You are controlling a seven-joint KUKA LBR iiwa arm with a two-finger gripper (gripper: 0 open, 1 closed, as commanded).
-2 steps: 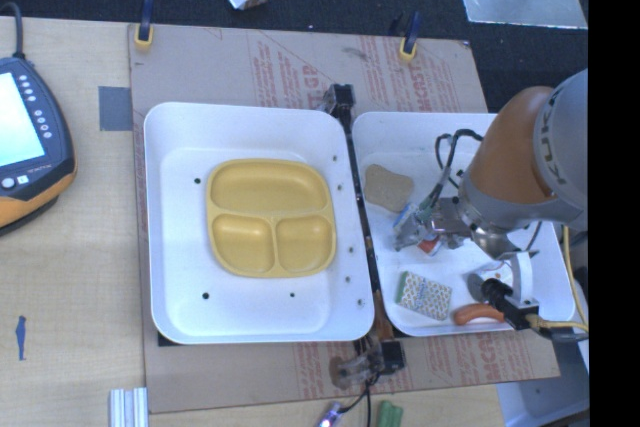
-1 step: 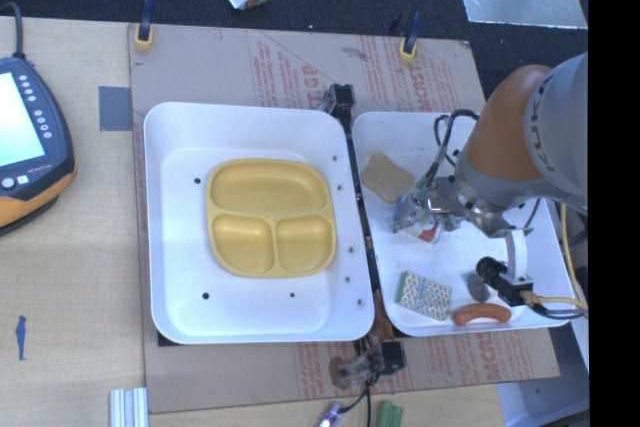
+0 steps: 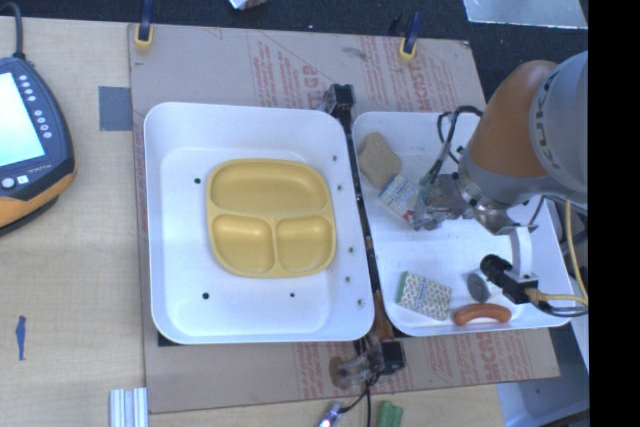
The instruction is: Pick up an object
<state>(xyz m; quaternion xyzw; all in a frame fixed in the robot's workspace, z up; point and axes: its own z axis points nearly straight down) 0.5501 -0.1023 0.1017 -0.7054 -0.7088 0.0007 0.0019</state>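
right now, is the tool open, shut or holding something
Tool: cannot be told from this view; it sits low in the right bin beside a small packet, with nothing visibly gripped.

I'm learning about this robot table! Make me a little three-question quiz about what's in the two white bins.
1. True or false: the yellow divided plate lies in the left bin.
2. Which lies nearest the front edge of the right bin? A) the tan sponge B) the orange sausage toy C) the yellow divided plate
3. Fill in: the end effector hovers over the ____ bin.

Key: 1 true; 2 B; 3 right.
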